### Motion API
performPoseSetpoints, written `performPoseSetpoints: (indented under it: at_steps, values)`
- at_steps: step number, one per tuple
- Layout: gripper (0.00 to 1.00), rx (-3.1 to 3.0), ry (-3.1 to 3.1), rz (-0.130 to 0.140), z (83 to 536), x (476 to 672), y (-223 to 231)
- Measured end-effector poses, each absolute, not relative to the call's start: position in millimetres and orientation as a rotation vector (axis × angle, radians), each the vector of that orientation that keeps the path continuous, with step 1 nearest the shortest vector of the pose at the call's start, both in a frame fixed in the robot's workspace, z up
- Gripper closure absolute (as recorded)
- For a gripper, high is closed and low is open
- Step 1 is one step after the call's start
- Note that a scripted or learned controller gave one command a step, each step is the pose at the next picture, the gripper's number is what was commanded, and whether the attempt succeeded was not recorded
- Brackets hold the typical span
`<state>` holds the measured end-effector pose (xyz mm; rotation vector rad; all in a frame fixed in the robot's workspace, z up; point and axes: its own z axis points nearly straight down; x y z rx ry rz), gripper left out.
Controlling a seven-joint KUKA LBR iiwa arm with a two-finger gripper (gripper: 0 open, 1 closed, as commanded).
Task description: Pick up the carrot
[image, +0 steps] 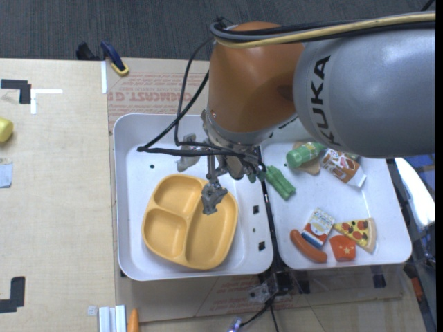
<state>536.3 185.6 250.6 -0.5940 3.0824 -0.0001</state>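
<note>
Your grey two-finger pincer (213, 198) hangs over the yellow three-compartment plastic plate (188, 221). It sits just above the ridge between the compartments, and nothing shows pinched in it. From this slant you cannot tell whether it is spread or pressed together.

No carrot is plain to see. The likeliest candidate is the small orange-red plastic piece (344, 249), well to the right of the plate. It lies in the right white bin (387, 254), touching the toy pizza slice (360, 232) and just beside the red toy sausage (308, 246). A thin orange sliver (131, 317) also lies below the plate's left corner, outside the bins, too small to name.

If the orange-red piece is your carrot, expect a light, stiff, smooth toy that may slip. Take it across its narrower width, clear of the pizza slice.

"KUKA" reads in black on the grey arm (360, 95). The cardboard sheet (156, 88) beyond the plate carries red print you cannot read. The labels on the small carton (319, 225) are too small to read.
</note>
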Motion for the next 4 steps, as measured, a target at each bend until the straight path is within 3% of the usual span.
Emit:
performPoseSetpoints:
  at_steps: [1, 2, 3, 4]
  values:
    - [0.00, -0.678, 3.057, 0.005, 113, 497.0, 231]
    - [1.00, -0.680, 3.052, 0.005, 122, 498.7, 231]
    - [1.00, 0.022, 3.137, 0.001, 147, 496.4, 229]
    - [1.00, 0.738, 3.050, 0.000, 208, 479.3, 229]
